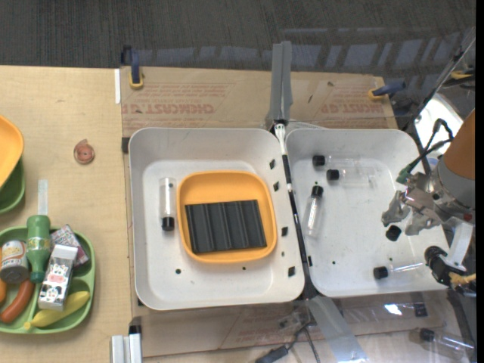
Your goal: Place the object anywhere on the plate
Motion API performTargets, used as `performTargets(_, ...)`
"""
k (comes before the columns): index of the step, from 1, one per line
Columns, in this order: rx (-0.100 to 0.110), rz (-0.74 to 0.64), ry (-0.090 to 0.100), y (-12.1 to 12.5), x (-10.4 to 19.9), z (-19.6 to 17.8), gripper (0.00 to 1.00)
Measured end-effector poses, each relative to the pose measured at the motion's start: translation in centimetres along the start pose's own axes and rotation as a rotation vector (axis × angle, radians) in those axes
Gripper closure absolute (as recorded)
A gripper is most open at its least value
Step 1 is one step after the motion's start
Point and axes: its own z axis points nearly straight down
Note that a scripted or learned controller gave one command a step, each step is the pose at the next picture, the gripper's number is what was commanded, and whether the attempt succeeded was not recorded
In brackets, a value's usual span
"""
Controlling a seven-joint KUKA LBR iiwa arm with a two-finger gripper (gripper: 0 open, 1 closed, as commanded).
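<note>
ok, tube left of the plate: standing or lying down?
Lying down. The clear tube rests lengthwise on the left bin floor, beside the yellow plate, black cap toward the camera.

Black ridged block point(226, 227) on orange plate point(190, 189)

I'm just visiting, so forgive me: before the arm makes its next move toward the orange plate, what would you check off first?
1. Plate sits flat in the left bin: ok.
2. Room on the plate: not ok in the middle, where a dark ribbed block lies; the orange rim is free.
3. Gripper is over the right bin, where the clear tubes lie: ok.
4. An object between its fingers: cannot tell.
5. A tube within easy reach, such as the black-capped tube near the bins' divider: ok.
6. One tube already lies in the left bin beside the plate, not on it: not ok.
</note>
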Motion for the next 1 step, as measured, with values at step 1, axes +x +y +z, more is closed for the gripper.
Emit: performTargets(1,-0.001,-0.212,-0.001,4.90,0.95,-1.31,1.00)
